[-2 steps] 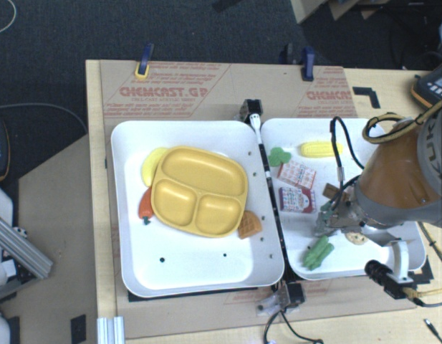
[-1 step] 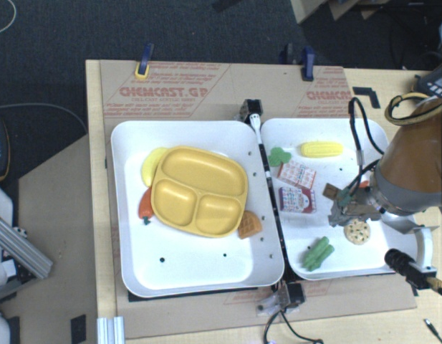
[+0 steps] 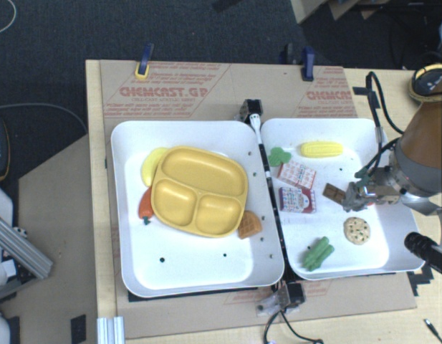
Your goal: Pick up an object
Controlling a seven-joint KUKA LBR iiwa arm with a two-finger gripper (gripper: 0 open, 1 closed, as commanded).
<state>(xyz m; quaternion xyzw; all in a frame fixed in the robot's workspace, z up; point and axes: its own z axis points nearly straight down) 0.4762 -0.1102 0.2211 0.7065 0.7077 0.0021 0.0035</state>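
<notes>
Tabletop (image 3: 106,192), wood, bearing two shallow white bins side by side. Left bin (image 3: 127,156): one yellow divided tray (image 3: 199,190) lying across the middle and covering much of the floor; a yellow piece (image 3: 150,165) and an orange-red piece (image 3: 145,205) showing from under its left edge, a brown waffle-like piece (image 3: 250,225) tucked at its near right corner, so all three look awkward to reach while the tray lies over them. Right bin (image 3: 328,126): a yellow corn cob (image 3: 321,149) at the far side; a small green piece (image 3: 279,156) at the far left; two printed packets, one (image 3: 297,174) just beyond the other (image 3: 296,201), left of centre; a brown block (image 3: 334,193) near the middle; a cookie (image 3: 357,230) to the near right; a green pod (image 3: 317,254) at the near side. Arm: enters from the right, low over the right bin. Gripper (image 3: 353,196): set just right of the brown block, apparently touching it; whether it is open or closed I cannot tell, and no object can be seen held in it. Judgement: the brown block is the likely pick, being nearest and free of neighbours; the cookie is next closest. Task stage: approach or grasp attempt, nothing lifted.
</notes>
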